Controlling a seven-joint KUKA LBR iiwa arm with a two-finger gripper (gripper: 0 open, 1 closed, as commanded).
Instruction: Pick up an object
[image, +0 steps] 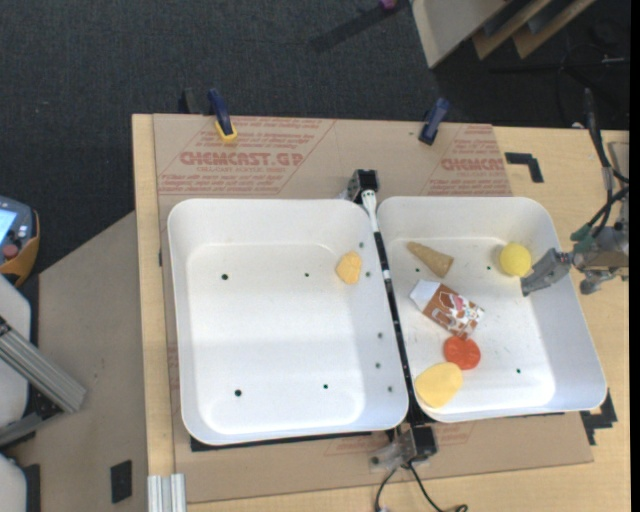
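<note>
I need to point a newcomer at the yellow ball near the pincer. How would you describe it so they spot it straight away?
Start at the right bin, the one holding most of the items. Go to its far right corner, beside the pincer reaching over the rim. There sits the yellow ball: small, round and bright yellow, unlike the larger, paler yellow lump at the bin's near edge.

Two white bins (190, 300) on brown board (290, 150); blue clamps (220, 115) at its far edge.
</note>
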